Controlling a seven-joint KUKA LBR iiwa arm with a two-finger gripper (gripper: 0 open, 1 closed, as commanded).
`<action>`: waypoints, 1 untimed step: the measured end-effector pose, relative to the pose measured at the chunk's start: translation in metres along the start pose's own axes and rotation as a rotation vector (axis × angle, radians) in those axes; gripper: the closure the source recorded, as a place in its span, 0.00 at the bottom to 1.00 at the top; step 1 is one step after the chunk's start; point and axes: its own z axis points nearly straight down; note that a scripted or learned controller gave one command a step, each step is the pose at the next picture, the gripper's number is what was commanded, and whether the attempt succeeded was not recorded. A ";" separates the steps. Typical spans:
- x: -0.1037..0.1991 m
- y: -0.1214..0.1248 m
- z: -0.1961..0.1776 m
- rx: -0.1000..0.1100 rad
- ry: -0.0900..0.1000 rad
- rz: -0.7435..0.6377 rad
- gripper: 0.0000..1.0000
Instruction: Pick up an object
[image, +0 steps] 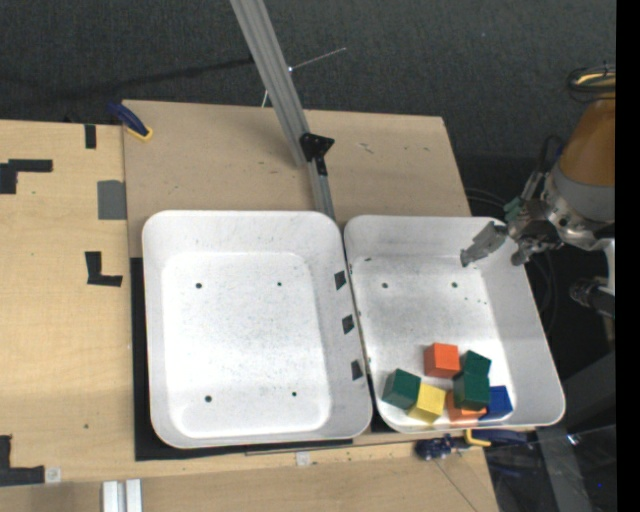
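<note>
Several small blocks huddle in the near right corner of the right bin (400, 250): an orange one (441, 358), a dark green one (403, 387), a yellow one (430, 401), a second green one (474, 378) and a blue one (498, 401). My gripper (497, 250) hangs over the far right rim of that bin, well away from the blocks. Its fingers are open and hold nothing.
The left bin (245, 320) lies beside the right one on the wooden bench. A slanted metal pole (285, 85) rises behind the gap between the bins. A blue and yellow clamp (132, 120) sits at the bench's far left.
</note>
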 end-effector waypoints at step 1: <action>0.000 0.000 -0.001 -0.001 -0.001 0.000 0.00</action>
